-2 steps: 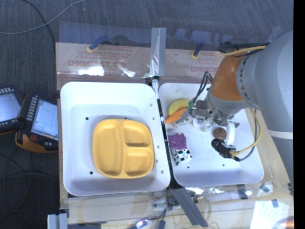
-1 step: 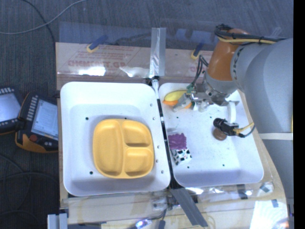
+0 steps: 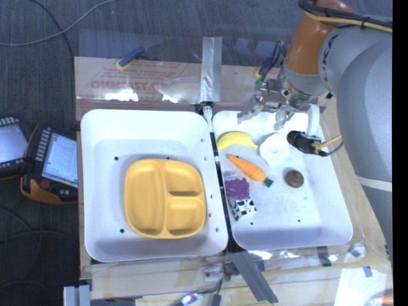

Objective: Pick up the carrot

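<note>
Two white bins sit side by side on the bench, and the gripper (image 3: 275,110) hangs over the far edge of the right bin (image 3: 319,228), its two fingers (image 3: 250,111) spread apart with nothing between them. The carrot (image 3: 248,168) lies on the bin floor just below and slightly left of the fingers, apart from them, its green tip pointing toward the brown round piece (image 3: 294,178). A banana (image 3: 235,139) sits between the fingers and the carrot, nearly touching the carrot's blunt end. A white cup (image 3: 275,150) rests right under the fingers. Farther from them, beyond the carrot, lie purple grapes (image 3: 237,187) and a black-and-white spotted block (image 3: 243,208). The left bin (image 3: 102,139) holds a yellow divided plate (image 3: 165,196), well away from the fingers.
</note>
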Tool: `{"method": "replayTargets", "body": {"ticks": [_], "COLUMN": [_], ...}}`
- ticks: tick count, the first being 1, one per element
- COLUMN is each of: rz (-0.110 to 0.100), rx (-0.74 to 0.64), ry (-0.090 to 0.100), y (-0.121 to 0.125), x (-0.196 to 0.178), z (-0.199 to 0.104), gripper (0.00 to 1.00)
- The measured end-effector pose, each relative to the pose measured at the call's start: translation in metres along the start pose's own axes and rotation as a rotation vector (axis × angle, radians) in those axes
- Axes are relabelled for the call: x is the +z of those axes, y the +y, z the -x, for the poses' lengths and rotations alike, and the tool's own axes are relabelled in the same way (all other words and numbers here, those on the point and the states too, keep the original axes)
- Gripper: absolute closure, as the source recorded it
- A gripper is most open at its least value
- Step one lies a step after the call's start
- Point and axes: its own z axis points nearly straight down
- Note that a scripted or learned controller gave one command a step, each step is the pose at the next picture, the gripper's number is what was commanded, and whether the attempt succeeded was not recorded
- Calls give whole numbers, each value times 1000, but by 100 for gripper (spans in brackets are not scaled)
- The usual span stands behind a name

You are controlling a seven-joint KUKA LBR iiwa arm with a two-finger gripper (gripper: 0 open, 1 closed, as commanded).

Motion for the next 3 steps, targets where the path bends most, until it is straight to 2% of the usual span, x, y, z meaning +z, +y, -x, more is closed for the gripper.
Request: {"method": "replayTargets", "body": {"ticks": [1,2,3], "rz": [4,5,-3], "rx": [-164,-164,-37], "ry": [4,6,4], "y": [-77,-76,-139], "x": [92,82,2], "z": [34,33,-7], "gripper": [0,100,100]}}
